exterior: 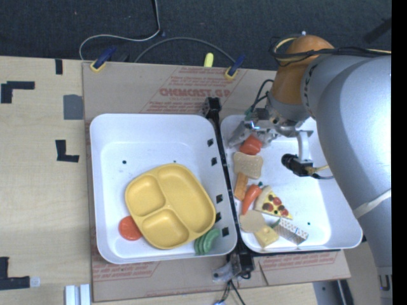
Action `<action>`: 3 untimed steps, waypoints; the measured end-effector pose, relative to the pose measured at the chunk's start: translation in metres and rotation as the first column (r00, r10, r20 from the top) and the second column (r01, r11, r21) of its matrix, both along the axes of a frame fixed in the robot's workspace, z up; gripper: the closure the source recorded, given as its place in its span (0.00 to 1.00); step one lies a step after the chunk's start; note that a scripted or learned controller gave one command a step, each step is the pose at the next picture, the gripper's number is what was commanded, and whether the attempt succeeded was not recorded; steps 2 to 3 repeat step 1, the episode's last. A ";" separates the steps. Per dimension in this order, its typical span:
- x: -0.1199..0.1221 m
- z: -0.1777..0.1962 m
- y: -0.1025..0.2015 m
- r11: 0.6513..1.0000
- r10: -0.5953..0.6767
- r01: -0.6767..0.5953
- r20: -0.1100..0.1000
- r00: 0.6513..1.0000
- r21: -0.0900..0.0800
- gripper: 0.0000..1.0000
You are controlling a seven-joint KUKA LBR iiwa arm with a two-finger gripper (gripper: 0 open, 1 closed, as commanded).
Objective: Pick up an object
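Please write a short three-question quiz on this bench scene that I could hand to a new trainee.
1. True or false: the yellow divided plate lies in the right bin.
2. Which item lies just below the gripper? A) green piece B) red-orange round piece C) pizza slice
3. Fill in: the orange ball rests against the plate's lower ______ edge.

Key
1. False; it lies in the left bin.
2. B; the red-orange round piece sits at the top of the right bin's pile, while the green piece is in the left bin and the pizza slice lies lower down.
3. left

Red tomato (251,146) beneath gripper (253,129), right bin (331,224)
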State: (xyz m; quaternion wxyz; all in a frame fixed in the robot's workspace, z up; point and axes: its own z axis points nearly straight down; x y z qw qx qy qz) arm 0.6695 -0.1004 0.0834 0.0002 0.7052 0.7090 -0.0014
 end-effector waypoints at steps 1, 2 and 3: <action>-0.001 0.012 -0.001 1.000 -0.004 0.004 0.001 1.000 0.000 1.00; -0.001 0.012 -0.001 1.000 -0.004 0.004 0.001 1.000 0.000 1.00; -0.001 0.012 -0.001 1.000 -0.004 0.004 0.001 1.000 0.000 1.00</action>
